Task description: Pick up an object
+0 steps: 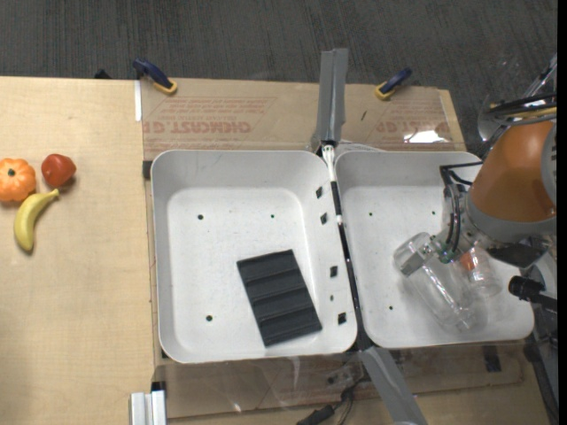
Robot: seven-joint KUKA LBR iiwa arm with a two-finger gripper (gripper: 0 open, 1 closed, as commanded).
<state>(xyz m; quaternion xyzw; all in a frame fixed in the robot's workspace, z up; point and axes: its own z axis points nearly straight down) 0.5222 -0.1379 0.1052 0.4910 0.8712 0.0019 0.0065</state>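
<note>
Gripper [452, 253] hangs low in the right bin [390, 326], beside a clear plastic bottle [438, 282] lying there; whether it grips cannot be told. Left bin [177, 237] holds a black ridged block [278, 297].

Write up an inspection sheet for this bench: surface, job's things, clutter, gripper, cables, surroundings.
Surface: two white bins side by side, left bin and right bin, on cardboard sheet held by two clamps.
Job's things: dark ridged block lying flat in the left bin, toward its front; clear plastic object in the right bin.
Clutter: orange, red fruit and banana on the wooden table, outside the bins.
Gripper: gripper over the right bin, at the clear plastic object; finger state unclear.
Cables: dark cables along the wrist.
Surroundings: grey carpet behind the bench.
</note>
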